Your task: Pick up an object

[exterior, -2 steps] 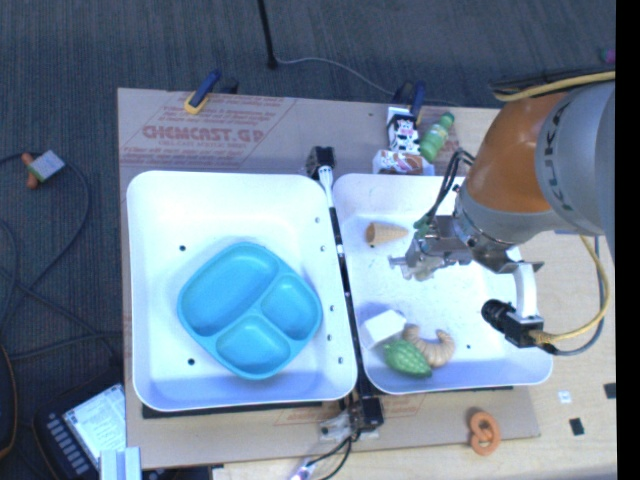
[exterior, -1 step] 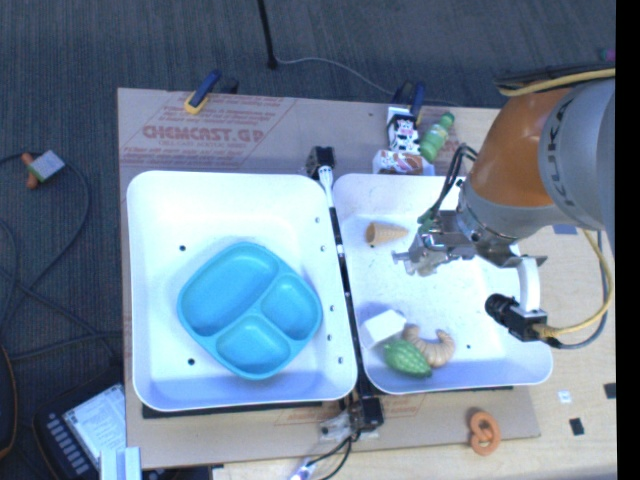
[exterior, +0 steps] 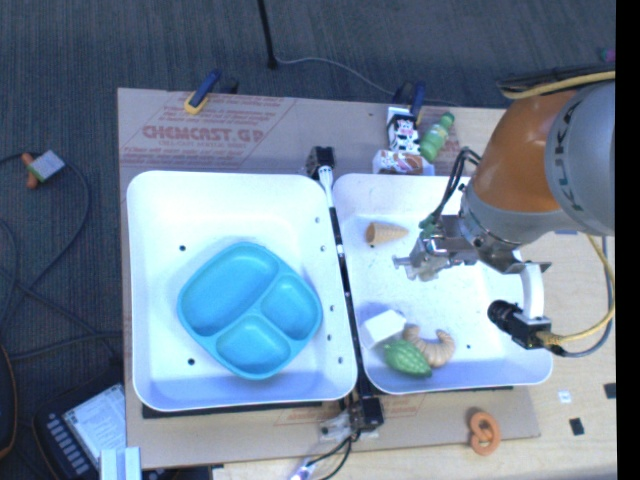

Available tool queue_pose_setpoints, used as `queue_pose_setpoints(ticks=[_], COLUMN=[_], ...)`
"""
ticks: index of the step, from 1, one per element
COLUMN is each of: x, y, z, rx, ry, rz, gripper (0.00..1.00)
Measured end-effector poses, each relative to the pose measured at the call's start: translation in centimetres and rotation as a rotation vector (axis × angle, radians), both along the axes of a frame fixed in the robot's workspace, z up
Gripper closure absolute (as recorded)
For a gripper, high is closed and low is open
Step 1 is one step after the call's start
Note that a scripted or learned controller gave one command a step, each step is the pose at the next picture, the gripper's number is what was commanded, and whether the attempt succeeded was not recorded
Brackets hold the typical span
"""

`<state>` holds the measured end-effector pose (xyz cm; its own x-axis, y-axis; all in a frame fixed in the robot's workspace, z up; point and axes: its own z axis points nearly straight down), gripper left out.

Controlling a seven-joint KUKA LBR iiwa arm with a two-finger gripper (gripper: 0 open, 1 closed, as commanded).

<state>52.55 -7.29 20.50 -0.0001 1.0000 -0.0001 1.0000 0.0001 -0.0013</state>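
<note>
My gripper (exterior: 425, 261) hangs over the middle of the right bin (exterior: 500, 368), at the end of the grey arm with the orange band (exterior: 520, 163). A tan cone (exterior: 385, 233) lies just up and left of it, apart from it. Toward the bin's front sit a white block (exterior: 383, 325), a green bumpy toy (exterior: 407, 359) and a tan curled piece (exterior: 436, 346), close together. I see nothing held at the gripper.
A blue divided plate (exterior: 250, 308) lies in the left bin (exterior: 160, 208). Behind the right bin stand a small bottle and a green item (exterior: 415, 140). An orange ring (exterior: 484, 430) lies on the bench in front.
</note>
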Motion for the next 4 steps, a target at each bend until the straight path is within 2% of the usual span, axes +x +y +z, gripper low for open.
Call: queue_pose_setpoints(ticks=[1, 2, 3, 4], x=[-1.1, 1.0, -0.7, -1.8], y=[1.1, 1.8, 2.3, 2.5], z=[0.2, -0.5, 0.9, 0.4], rx=[-0.001, 0.000, 0.000, -0.001], ry=[0.000, 0.000, 0.000, 0.000], rz=[-0.001, 0.000, 0.000, -0.001], gripper=[1.00, 1.00, 1.00, 1.00])
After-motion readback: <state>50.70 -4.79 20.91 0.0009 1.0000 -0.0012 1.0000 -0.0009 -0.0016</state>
